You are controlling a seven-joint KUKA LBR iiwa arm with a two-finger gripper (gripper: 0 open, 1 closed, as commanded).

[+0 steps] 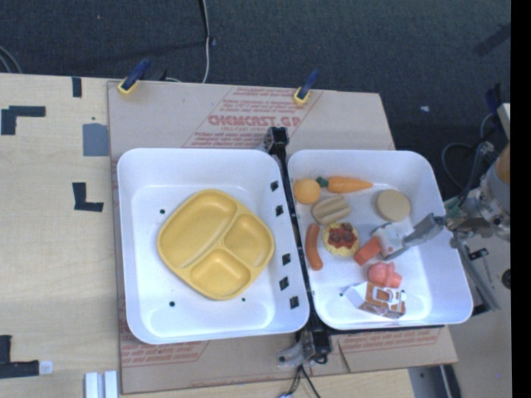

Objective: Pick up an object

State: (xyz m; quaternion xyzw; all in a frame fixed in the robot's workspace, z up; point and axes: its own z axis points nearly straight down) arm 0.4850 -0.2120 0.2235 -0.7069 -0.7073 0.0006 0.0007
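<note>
- We are seeing a yellow tray (216,243) lying in the left bin (137,222).
- We are finding the toy food (340,239) crowding the right bin (431,297).
- We are watching the gripper (390,245) hovering among it; we cannot tell the jaws' state.

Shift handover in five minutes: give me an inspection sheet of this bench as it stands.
Surface: cardboard sheet clamped on a wooden bench, bearing two white bins.
Job's things: right bin holds toy food: orange, carrot, hot dog, sausage, tart, packet.
Clutter: yellow divided tray in left bin.
Grippers: gripper low in the right bin; finger state unclear.
Cables: one cable behind the bench.
Surroundings: dark carpet.
</note>
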